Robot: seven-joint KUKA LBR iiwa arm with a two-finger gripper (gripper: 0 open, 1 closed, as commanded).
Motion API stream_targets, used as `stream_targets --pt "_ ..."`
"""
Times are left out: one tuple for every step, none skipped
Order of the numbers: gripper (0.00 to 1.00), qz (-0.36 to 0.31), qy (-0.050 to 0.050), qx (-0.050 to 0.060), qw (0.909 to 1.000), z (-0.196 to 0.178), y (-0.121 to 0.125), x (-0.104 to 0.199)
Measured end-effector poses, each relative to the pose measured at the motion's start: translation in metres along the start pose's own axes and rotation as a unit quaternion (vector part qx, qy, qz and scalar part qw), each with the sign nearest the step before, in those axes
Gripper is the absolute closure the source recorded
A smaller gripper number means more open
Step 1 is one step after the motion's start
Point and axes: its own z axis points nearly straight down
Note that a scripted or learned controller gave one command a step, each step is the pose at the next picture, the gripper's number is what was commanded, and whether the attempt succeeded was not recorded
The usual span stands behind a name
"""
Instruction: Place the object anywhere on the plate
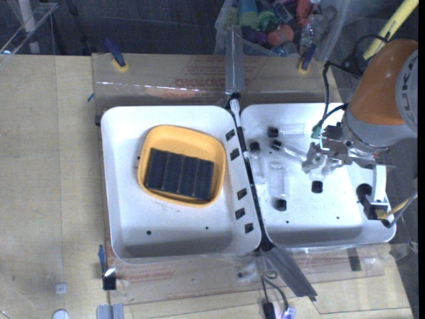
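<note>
Pincer [312,165] low over right bin [332,228], open-or-closed state cannot tell. Dark slatted block [180,173] already lying flat inside yellow plate [147,148], left bin [126,238], well apart from the pincer. Task looks done; judging nothing left except pulling the arm clear.
</note>
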Motion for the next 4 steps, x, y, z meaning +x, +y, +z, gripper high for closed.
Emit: stream_targets --pt "1.0 -0.057 0.0 -0.002 0.9984 -0.003 0.043 0.032" --pt "1.0 -0.121 0.0 -0.003 0.9927 0.002 0.074 0.057" --pt "1.0 -0.238 0.001 0.0 0.9713 0.002 0.05 0.093" --pt "1.0 -0.303 0.001 0.0 0.9531 0.002 0.039 0.125"
